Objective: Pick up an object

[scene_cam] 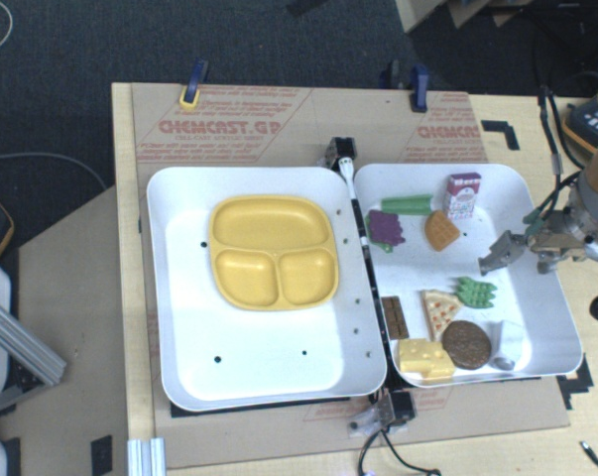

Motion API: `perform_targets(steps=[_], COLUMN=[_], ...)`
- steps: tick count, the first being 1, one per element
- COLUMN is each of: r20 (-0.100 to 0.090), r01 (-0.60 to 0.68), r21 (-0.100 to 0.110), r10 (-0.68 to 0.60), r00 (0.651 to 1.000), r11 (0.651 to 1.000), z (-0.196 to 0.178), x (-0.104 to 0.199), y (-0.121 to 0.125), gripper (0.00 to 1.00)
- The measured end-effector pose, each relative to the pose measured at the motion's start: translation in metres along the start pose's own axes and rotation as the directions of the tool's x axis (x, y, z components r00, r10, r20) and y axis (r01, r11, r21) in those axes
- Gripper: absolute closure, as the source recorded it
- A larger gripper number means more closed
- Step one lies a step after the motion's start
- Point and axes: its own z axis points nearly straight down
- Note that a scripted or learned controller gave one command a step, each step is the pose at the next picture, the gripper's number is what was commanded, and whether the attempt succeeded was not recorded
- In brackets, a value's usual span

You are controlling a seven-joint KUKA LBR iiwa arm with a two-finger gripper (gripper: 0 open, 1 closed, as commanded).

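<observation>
While the gripper (505,253) hangs open and empty just above the green toy (475,293) in the right bin (551,310), a straight drop is advised, centred before closing.

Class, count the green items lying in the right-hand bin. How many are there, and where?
2: a long green piece at the bin's far edge, and a leafy green piece mid-bin, just below the gripper. None looks hidden.
</observation>
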Motion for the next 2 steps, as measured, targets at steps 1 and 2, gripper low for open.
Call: perform_targets(steps=[1,2], r20=[0.003,0.000], r01=[0.003,0.003], r21=[-0.014,-0.007], r10=[-0.003,-0.003], r00=[1.000,1.000], r11=[1.000,1.000], z=[-0.007,0.052], x=[0.000,-0.003], y=[0.003,-0.005], gripper=[0.00,0.00])
